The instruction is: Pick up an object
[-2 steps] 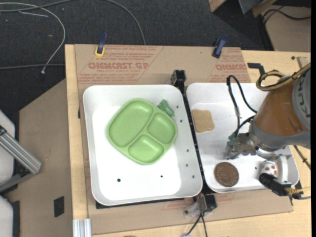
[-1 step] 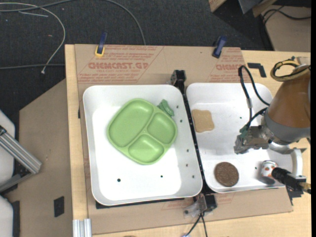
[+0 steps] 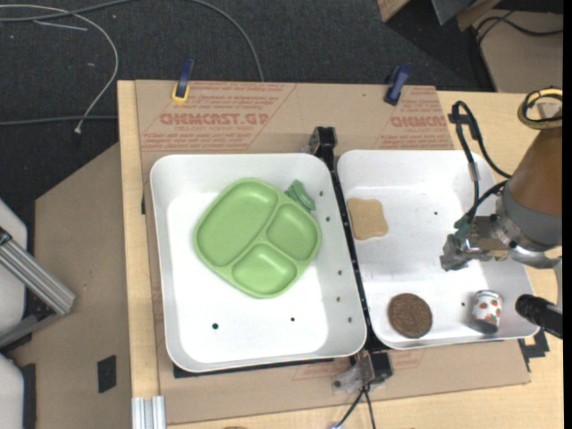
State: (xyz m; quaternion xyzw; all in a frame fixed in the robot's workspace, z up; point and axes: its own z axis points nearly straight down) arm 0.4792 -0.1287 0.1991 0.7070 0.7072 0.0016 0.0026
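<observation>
In the right bin (image 3: 420, 172) lie a tan toast-shaped piece (image 3: 366, 218) at the left wall, a dark brown round cookie (image 3: 410, 315) near the front, and a small white object with red spots (image 3: 485, 308) at the front right corner. My gripper (image 3: 454, 256) hangs low over the right side of this bin, between the toast and the spotted object, touching none of them. Nothing shows between its fingers.
The left bin (image 3: 179, 320) holds a green divided plate (image 3: 257, 237) with a small green item (image 3: 301, 195) at its upper right edge. Black cables (image 3: 466, 132) run along the right bin's far right side. Clamps sit between the bins.
</observation>
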